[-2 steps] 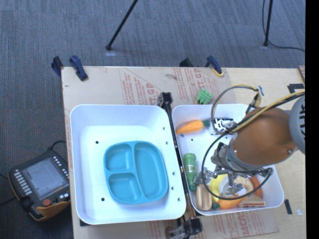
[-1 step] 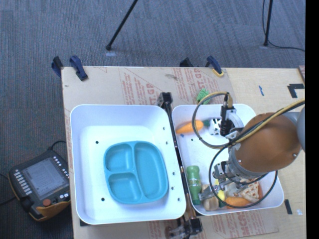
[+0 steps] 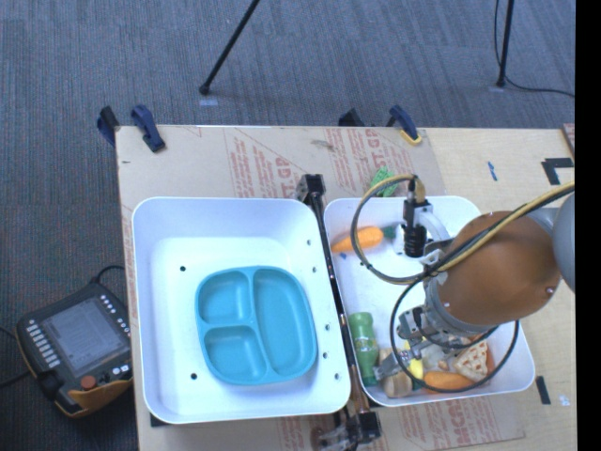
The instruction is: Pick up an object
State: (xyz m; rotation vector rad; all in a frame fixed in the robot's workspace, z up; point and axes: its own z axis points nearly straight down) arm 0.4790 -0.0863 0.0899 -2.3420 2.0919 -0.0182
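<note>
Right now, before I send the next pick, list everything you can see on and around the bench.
Bins: two, white, side by side on the bench.
Divided plate: one, blue, in the left bin.
Carrot-like piece: one, orange, right bin, far end.
Bottle: one, green, right bin, near left wall.
Small toy foods: several, yellow and orange, right bin's near corner.
Clamps: blue, bench's far edge.
Pendant: one, grey and orange, floor at left.
Arm: one, orange band, over the right bin.

Arm (image 3: 493, 271): large rounded orange-brown band section, grey link at the frame's right edge. Black and yellow cables (image 3: 394, 252) loop around the wrist to a black upright connector (image 3: 411, 224). Metallic wrist hardware below, possibly the hand mount; detail unclear
</note>
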